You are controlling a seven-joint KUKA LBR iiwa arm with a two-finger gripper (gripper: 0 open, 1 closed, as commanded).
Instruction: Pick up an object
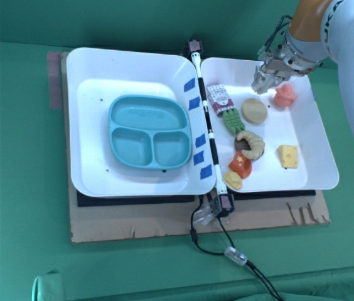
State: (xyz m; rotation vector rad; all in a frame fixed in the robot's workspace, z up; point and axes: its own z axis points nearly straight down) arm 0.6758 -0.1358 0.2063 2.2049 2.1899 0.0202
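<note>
The right bin (315, 140) holds several toy foods: a red-and-white carton (218, 98), a green piece (232, 120), a round tan cookie (253, 111), a pink-orange figure (284, 96), a curled shrimp-like piece (252, 144), a cheese wedge (288, 156), a red piece (240, 165) and a small yellow piece (232, 180). My gripper (262, 83) hangs over the far part of that bin, just left of the pink-orange figure and behind the cookie. Nothing shows between its fingers.
The left bin (92, 68) carries a teal divided plate (149, 132). A black-and-white divider bar (206, 121) with blue tape runs between the bins. Cables (227, 246) trail off the cardboard base at the front. Green cloth surrounds the bench.
</note>
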